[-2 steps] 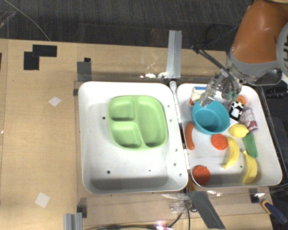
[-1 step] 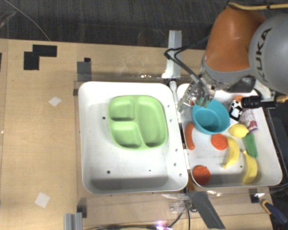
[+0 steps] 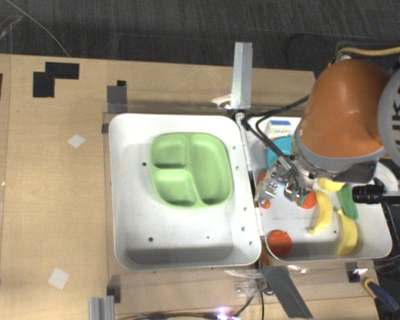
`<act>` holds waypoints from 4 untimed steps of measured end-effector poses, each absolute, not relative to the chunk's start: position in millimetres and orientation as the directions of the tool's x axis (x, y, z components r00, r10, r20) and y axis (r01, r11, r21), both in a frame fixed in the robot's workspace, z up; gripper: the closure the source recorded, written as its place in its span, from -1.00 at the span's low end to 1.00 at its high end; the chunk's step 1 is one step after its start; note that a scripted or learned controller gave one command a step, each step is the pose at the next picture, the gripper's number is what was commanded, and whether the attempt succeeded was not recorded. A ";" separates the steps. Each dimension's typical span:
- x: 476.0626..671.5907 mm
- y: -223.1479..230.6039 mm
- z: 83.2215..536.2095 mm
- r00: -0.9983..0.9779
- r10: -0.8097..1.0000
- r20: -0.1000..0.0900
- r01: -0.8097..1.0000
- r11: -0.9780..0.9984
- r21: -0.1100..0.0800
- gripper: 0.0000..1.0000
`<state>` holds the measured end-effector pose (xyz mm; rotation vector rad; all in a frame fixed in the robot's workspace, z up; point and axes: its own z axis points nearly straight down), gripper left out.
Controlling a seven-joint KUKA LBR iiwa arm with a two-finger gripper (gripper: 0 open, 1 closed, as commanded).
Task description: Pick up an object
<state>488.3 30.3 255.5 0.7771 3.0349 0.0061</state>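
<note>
Arm's down in the right bin [image 3: 380, 249] – looks like the reach-in step. The claw [image 3: 280, 187] sits by the bin's left wall, can't tell what it's doing. Bananas [image 3: 325, 212] and a tomato [image 3: 279, 241] lie near the front edge – next it needs to line up over one.

Gripper [image 3: 280, 187] over right bin [image 3: 380, 245] (bananas [image 3: 323, 213] inside).

Left bin [image 3: 130, 179]: white. Divided tray [image 3: 190, 169]: light green. Bananas [image 3: 347, 235]: yellow. Round fruit [image 3: 279, 242]: red-orange. Arm band [image 3: 350, 109]: orange. Bench [image 3: 47, 199]: pale wood with black markings [image 3: 53, 77].
</note>
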 end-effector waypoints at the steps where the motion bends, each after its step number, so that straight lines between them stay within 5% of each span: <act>1: 598.0 71.0 278.1 -0.830 0.558 -0.004 0.558 0.830 0.005 1.00; 3: 601.6 73.2 304.0 -0.837 0.547 -0.020 0.547 0.837 0.017 1.00; 4: 574.4 -31.3 242.6 -0.844 0.537 -0.004 0.537 0.844 -0.001 1.00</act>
